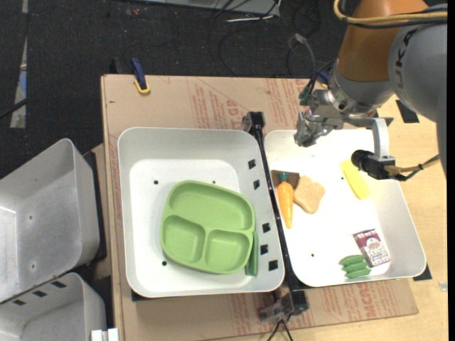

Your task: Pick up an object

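The carrot lies in the right bin, hard against that bin's left wall, its tip pointing toward the near edge. Touching the carrot's right side is a toast slice. Farther right of the carrot, a yellow piece lies slantwise, and well toward the near right corner sit a small carton and, just beside it, a green pod. The gripper hangs above the far left corner of the right bin, beyond the carrot and apart from it; I cannot tell how its fingers stand, and nothing shows between them. Left of the carrot, across the black divider clip, the left bin holds a green tray with three compartments. Both bins rest on a brown board printed with red lettering, a blue and yellow clamp at its far left edge. Beyond the board the floor is dark carpet crossed by cables. More white bins stand off to the far left.
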### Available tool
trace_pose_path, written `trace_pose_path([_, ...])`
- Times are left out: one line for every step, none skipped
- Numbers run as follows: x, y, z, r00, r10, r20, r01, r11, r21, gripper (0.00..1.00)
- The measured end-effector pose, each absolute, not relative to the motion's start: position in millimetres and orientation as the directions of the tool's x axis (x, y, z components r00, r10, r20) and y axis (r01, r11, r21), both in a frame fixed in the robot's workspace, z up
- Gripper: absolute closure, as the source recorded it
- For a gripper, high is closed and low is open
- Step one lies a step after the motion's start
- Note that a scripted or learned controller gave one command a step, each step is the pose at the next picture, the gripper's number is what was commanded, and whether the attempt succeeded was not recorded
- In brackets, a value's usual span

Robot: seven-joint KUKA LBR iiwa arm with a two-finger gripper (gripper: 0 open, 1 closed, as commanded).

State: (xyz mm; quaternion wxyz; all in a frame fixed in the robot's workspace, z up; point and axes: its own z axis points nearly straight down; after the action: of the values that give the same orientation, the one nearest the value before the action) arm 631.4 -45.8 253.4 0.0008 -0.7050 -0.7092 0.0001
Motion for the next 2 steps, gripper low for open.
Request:
trace_pose_path([622.8,-1,241,-0.005,1.0,0.0,1.0,0.005,-0.002,1.0])
trace_pose_path([602.8,46,247,-0.005,1.0,0.001,1.0,0.005,-0.002,1.0])
